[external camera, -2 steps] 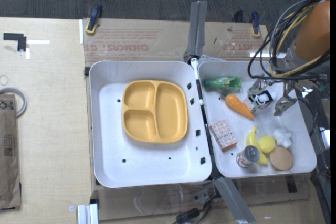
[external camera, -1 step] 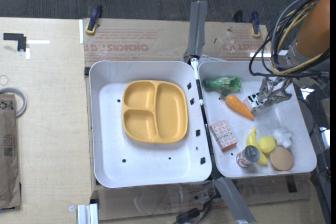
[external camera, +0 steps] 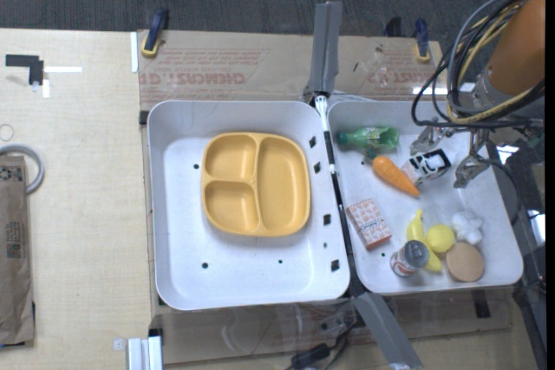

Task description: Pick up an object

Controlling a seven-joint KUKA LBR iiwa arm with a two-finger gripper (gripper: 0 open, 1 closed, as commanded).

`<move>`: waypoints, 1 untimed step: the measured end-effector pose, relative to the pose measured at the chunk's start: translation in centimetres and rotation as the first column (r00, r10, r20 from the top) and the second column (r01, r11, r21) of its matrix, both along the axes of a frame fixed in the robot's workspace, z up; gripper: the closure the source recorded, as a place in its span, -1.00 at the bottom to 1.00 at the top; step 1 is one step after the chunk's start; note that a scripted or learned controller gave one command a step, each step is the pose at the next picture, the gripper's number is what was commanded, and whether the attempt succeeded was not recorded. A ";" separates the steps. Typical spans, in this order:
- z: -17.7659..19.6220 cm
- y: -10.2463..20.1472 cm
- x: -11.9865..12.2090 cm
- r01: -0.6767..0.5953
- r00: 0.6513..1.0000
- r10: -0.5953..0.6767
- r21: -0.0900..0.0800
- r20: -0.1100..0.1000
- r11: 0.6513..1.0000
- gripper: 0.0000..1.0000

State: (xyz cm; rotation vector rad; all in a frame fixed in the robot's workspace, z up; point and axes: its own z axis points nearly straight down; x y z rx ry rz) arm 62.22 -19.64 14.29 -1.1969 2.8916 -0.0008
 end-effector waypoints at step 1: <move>5.2 4.2 3.9 -0.012 1.000 0.012 -0.003 -0.004 1.000 -1.00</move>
